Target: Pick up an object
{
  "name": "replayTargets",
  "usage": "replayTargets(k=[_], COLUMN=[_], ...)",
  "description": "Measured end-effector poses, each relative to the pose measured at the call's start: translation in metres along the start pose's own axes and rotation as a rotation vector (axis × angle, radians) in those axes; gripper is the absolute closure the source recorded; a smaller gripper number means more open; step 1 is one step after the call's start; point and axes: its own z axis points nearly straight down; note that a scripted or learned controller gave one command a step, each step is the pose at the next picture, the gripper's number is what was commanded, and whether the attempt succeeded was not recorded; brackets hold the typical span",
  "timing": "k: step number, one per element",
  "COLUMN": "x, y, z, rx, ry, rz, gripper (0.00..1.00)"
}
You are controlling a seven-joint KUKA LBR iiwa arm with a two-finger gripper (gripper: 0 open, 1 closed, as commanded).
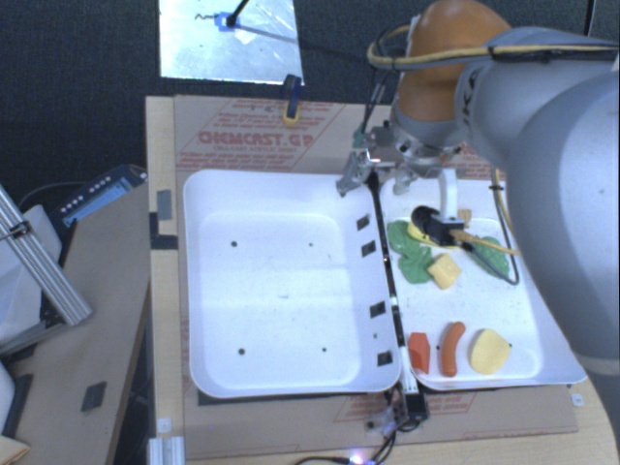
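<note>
Your arm [542,114] comes in from the right as a broad grey mass covering the upper right of the view. Its orange band [450,42] sits high above the wrist. The wrist bends down and to the left, which puts the gripper [358,170] over the far rim of the bins, at the divide where the left bin [208,260] meets the right bin [538,342]. It hangs there tilted, with its metal tip leaning toward the left bin's far right corner.

All the things you could pick lie in the right bin, nearer the camera than the gripper. A flat green leaf [412,255] with a ragged outline lies close to the divide. A pale yellow block [444,272] rests against the leaf's near right edge. Three more pieces sit in a row along the bin's near wall:
- A small red block [418,353] is just beside the divide.
- An orange sausage [451,349] stands lengthwise just to its right.
- A rounded yellow lump [489,352] comes next, close to the sausage but apart from it.

The leaf is the piece nearest the gripper, though the two are apart. The row of three is well apart from the gripper.

From this angle you cannot tell whether the gripper is released or clenched, because its working end is small and seen at a slant. It does not touch any of the pieces. Both bins rest on a cardboard sheet [252,136] with red print.
</note>
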Motion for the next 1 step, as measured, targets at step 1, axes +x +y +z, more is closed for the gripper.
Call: replayTargets(k=[1], x=[0.0908], y=[0.0001], z=[0.0178], rx=[0.001], ry=[0.001], rz=[-0.001], gripper=[0.0])
